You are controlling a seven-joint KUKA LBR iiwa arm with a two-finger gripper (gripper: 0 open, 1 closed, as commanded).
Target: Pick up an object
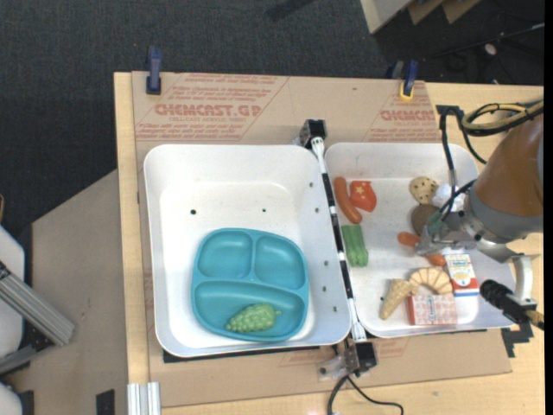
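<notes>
We see the counter (259, 102), a brown sheet printed with red lettering, carrying two shallow white bins side by side. The right bin (384, 158) lies under the claw (429, 239); the left bin (168, 232) sits well apart from the claw, leftward.

Bright, even overhead light; soft shadows, mild glare on white bins (164, 232); slightly soft focus.

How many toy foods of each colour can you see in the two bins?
Green: 2, the grapes on the blue tray and the cucumber.
Red or orange: 3, the hot dog, the red pepper and a small orange piece.
Tan: 3, the cookie, the cone and the croissant.
Total: 8, boxes left out.
</notes>
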